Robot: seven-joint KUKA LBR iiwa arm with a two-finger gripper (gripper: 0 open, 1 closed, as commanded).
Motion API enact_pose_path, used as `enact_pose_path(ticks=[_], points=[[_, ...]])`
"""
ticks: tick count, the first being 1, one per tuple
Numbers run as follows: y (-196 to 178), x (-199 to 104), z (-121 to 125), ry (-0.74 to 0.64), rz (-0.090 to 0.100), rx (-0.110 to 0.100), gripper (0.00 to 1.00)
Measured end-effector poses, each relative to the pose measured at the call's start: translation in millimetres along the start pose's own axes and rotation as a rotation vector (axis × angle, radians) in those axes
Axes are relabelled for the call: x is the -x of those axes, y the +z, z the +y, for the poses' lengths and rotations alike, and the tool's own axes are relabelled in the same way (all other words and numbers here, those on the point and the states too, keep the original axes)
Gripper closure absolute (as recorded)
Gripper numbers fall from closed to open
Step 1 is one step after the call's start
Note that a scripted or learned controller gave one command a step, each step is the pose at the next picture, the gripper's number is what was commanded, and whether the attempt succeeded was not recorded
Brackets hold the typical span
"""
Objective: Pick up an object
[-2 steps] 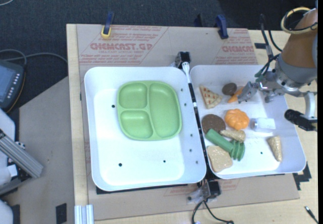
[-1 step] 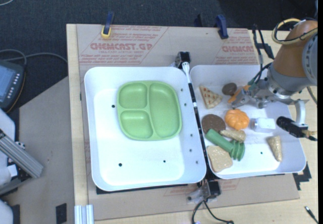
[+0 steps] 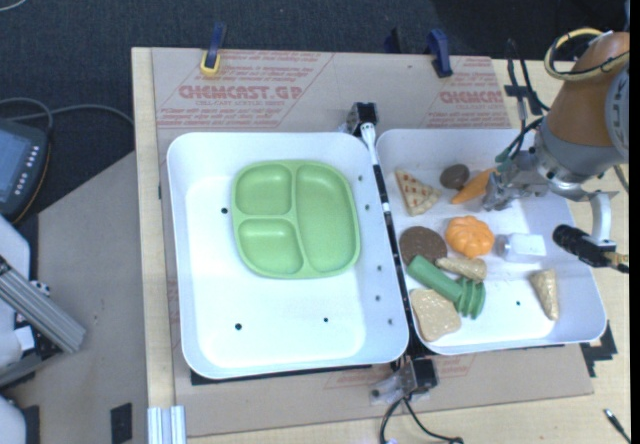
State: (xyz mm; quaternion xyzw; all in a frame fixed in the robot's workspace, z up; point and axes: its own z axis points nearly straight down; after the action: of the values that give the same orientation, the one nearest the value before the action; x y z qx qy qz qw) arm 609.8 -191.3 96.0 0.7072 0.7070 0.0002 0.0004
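Orange carrot | just left of tool | right bin

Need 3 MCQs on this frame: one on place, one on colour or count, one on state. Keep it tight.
1. Where does the pale green plastic divided tray lie?
A. in the left white bin
B. in the right white bin
C. on the cardboard outside the bins

2. How many compartments does that tray have?
A. two
B. three
C. five

3. Where is the end effector?
A. over the left bin
B. low over the upper right part of the right bin, by the orange carrot-shaped toy
C. raised above the cardboard, away from both bins

Key:
1 A: the pale green plastic divided tray sits inside the left white bin.
2 B: two small compartments on its left, one long one on its right.
3 B: the end effector is over the right white bin, next to the orange carrot-shaped toy.
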Motion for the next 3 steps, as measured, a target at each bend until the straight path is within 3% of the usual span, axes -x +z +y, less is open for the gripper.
enact_pose_path(ticks=[2,3], points=[[-110,5,9,-0.001,-0.003,0.007,1.0],[-131,5,11,-0.001,-0.002,0.005,1.0]])
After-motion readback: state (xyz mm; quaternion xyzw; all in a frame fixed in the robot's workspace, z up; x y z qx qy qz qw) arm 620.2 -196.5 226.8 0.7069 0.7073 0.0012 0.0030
